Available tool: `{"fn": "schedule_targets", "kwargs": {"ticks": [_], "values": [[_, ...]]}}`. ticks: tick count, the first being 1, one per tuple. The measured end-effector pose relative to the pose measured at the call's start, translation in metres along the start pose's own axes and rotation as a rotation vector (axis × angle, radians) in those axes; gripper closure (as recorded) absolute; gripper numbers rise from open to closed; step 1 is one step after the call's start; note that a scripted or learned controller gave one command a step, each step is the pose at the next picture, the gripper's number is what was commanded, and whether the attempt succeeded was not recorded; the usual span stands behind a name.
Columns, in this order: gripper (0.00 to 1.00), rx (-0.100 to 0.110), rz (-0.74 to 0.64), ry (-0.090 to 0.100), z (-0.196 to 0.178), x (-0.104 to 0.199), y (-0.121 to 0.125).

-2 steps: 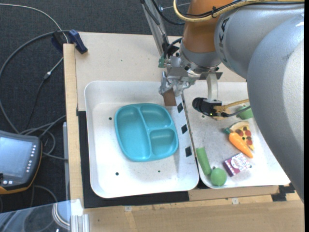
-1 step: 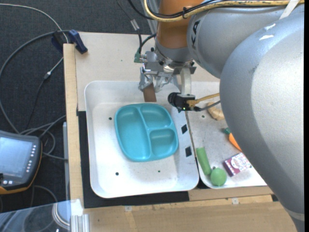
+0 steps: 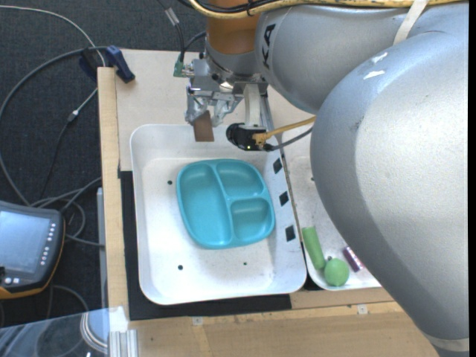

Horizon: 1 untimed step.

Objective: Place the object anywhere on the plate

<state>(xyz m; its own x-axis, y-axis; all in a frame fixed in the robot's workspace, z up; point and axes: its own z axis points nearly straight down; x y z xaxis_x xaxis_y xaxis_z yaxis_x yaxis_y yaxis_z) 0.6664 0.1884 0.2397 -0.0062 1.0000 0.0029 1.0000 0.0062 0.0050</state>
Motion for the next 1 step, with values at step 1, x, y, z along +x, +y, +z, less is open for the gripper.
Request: {"fn": "schedule_targets", "kwargs": {"ticks": [1], "values": [[0.0,0.005,0.004,-0.003,0.0008,-0.0037,-0.0007]]}}
